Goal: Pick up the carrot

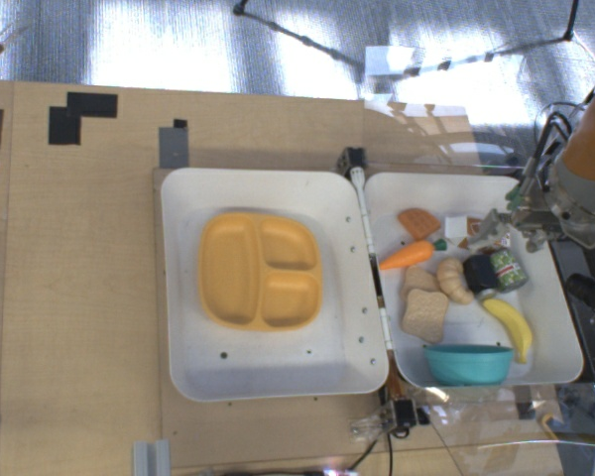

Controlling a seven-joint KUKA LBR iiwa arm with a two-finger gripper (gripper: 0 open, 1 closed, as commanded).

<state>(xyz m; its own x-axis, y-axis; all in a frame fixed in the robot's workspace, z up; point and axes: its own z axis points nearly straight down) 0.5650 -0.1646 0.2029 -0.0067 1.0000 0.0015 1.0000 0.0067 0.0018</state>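
Note:
The orange carrot (pixel 407 256) lies on its side at the left edge of the right bin (pixel 565 360), its tip pointing toward the wall between the two bins. My gripper (pixel 504 228) hangs over the bin's upper right part, well to the right of the carrot and just above a dark can (pixel 498 272). Nothing is visibly in its grasp. The arm's orange band (pixel 593 132) is at the frame's right edge.
Around the carrot lie a ridged brown cracker (pixel 417 222), a pale pastry (pixel 453 279), bread slices (pixel 422 310), a banana (pixel 510 327), a teal bowl (pixel 467 363) and a small white piece (pixel 454 228). The left bin (pixel 178 296) bears a yellow divided plate (pixel 261 269).

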